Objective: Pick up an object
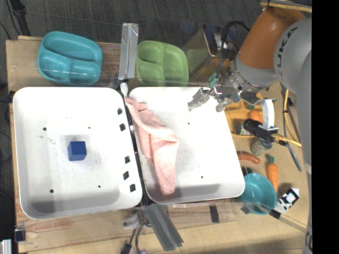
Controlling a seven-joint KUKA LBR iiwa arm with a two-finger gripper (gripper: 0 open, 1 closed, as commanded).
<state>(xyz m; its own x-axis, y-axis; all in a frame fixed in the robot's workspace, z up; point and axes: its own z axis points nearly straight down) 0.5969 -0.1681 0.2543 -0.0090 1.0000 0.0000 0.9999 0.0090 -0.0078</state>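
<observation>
A pink cloth (pixel 157 146) lies crumpled along the left side of the right bin (pixel 212 157), its top end draped near the divider between the bins. A small blue cube (pixel 77 150) sits on the floor of the left bin (pixel 32 142). My gripper (pixel 207 101) hangs over the upper right part of the right bin, well to the right of the cloth. Its two fingers stand apart, and nothing lies between them.
Behind the bins sit a teal sectioned tray (pixel 70 57) and a green one (pixel 161 62). Right of the right bin lie toy carrots (pixel 272 174), a teal bowl (pixel 259 192) and other small items. The arm's orange band (pixel 267 33) looms at the upper right.
</observation>
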